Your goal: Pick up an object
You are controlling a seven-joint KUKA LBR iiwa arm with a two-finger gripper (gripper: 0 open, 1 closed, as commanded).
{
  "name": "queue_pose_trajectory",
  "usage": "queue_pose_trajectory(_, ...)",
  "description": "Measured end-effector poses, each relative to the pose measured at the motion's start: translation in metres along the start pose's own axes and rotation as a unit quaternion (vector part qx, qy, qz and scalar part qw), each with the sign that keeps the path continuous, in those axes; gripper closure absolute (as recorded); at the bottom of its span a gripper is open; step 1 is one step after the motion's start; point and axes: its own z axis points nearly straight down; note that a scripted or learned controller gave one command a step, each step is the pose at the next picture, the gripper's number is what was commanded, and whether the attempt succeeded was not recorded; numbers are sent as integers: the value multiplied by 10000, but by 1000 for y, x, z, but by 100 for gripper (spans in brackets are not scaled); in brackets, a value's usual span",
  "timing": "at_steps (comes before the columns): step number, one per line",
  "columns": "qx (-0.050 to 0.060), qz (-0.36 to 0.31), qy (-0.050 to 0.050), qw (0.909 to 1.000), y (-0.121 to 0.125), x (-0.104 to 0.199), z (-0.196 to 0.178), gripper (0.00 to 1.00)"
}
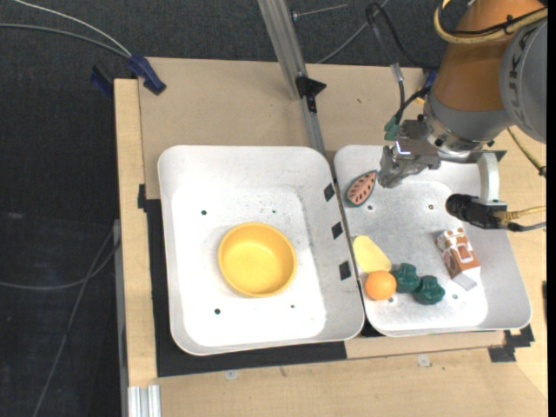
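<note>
Gripper point(393, 170) low over the rear left part of the right bin point(512, 307), its state impossible to tell from this slant. Just beside it, to the left, a pink leaf-shaped object point(360, 188) tilted against the bin's left wall; contact between the two unclear. Nearer the front of the same bin: a yellow wedge point(370, 253), an orange ball point(380, 285) touching it, a dark green toy point(418, 284) alongside, and a small red-and-white box point(458, 252) to the right. In the left bin point(187, 181), a yellow bowl point(255, 258), well apart. Both bins on a tan surface point(226, 94).
</note>
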Motion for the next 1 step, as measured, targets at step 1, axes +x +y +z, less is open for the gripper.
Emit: queue_pose_trajectory(1, 2, -2, 5, 10000, 13, 53, 5, 100)
